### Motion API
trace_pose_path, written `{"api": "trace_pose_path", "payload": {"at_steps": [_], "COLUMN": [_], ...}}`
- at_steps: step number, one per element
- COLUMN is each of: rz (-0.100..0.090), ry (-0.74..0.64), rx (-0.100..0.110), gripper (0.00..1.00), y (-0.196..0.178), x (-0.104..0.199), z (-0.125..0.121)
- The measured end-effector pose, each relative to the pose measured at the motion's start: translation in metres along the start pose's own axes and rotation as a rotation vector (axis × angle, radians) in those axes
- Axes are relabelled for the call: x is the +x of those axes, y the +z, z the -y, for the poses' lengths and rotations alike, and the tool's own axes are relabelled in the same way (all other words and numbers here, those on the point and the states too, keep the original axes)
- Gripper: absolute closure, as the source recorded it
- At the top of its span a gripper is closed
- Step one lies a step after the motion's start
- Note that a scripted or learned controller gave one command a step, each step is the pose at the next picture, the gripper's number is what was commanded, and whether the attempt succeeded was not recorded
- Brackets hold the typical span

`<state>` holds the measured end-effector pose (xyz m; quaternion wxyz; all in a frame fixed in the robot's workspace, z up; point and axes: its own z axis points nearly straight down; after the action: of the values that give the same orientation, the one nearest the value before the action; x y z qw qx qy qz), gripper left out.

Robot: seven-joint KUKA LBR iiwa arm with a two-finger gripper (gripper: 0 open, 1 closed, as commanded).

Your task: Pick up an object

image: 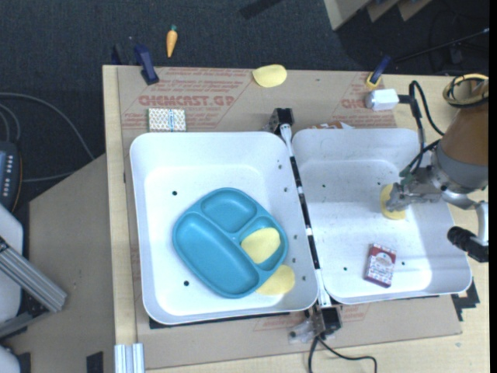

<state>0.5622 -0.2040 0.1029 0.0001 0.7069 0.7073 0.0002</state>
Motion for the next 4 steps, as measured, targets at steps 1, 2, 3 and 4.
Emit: {"api": "trace_pose_path", "payload": {"at_steps": [1, 2, 3, 4], "rz": [0.000, 0.000, 0.000, -0.001], "ry": [0.000, 0.000, 0.000, 0.000], "rx": [0.000, -0.002, -0.001, 0.003], "gripper": [0.00, 1.00, 0.00, 0.00], "y": [0.000, -0.010, -0.010, 0.013], "x": [0.000, 0.000, 0.000, 0.019], "z": [0.000, -0.001, 0.000, 0.007]}}
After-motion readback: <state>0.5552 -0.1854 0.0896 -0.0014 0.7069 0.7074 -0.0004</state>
